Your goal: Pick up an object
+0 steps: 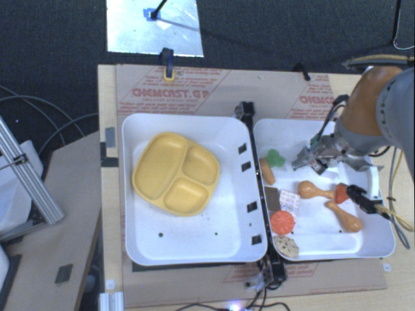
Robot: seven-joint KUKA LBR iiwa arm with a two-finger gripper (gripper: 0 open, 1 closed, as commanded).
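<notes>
Camera view is taken from above the worktop (pixel 214 83), on which two white bins are set side by side. The left bin (pixel 149 238) is seen to hold a yellow divided tray (pixel 176 173). The right bin (pixel 373 241) is seen to hold several small things: a green piece (pixel 275 157) near its upper left, an orange sausage-shaped piece (pixel 266 172) just beside the dividing wall, a tan drumstick (pixel 314 190), a second drumstick (pixel 343 216) near it, a red round piece (pixel 283 222), a speckled cookie (pixel 285 245) at the lower corner, and a small printed packet (pixel 289 202).

The claw (pixel 310 161) is seen low over the upper part of the right bin, apart from the green piece and above the tan drumstick. Whether it is apart or together cannot be told, and nothing is seen between it.

No object has yet been lifted. The tan drumstick is judged the nearest candidate: it looks like a light, stiff plastic toy with a smooth, probably slippery skin. It is best taken across the narrow shaft, where the width suits a pinch, not on the rounded bulb, from which it could squirt out. Its neighbours lie close and may be nudged.
</notes>
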